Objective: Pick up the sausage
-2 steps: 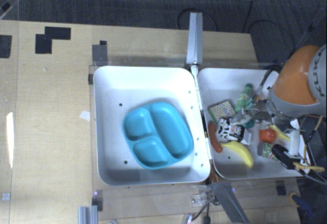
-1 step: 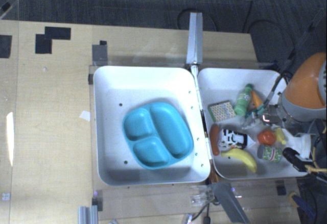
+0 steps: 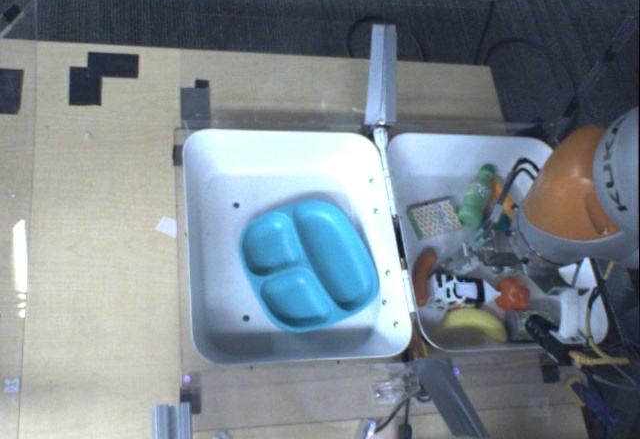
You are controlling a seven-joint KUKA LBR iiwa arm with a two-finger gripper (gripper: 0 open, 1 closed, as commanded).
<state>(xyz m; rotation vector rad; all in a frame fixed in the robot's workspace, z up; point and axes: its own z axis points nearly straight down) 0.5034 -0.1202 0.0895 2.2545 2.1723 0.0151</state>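
1. Clearly, the sausage [image 3: 425,274] lies in the right bin [image 3: 440,159], hard against its left wall at about nine o'clock from the bin's middle. It shows as a short reddish-brown lozenge, its long axis running roughly twelve to six.
2. Just beside it, at its four o'clock, sits a black-and-white toy [image 3: 461,290]; a yellow banana [image 3: 474,325] lies at the sausage's five o'clock, along the bin's near wall. A speckled card [image 3: 435,218] rests at its one o'clock, a green bottle [image 3: 477,191] farther off the same way, and a small red piece [image 3: 512,295] at its three o'clock.
3. The gripper [image 3: 490,245] hangs over the middle of the right bin, at the sausage's two o'clock and apart from it. Whether the jaws are released or clenched I cannot tell; nothing is visibly between them.
4. Judging by its look, the sausage is probably a light toy, smooth-skinned and rounded, so likely slippery and apt to roll or squirt out of a pinch near its tapering ends.
5. The sensible hold seems to be at its midpoint, fingers closing across the short axis, nine to three.
6. The wall is the trouble: the nine o'clock finger has almost no room between sausage and bin side, and the toy crowds the lower end.
7. The left bin [image 3: 210,257] holds a blue divided tray [image 3: 308,262], well apart from all this.
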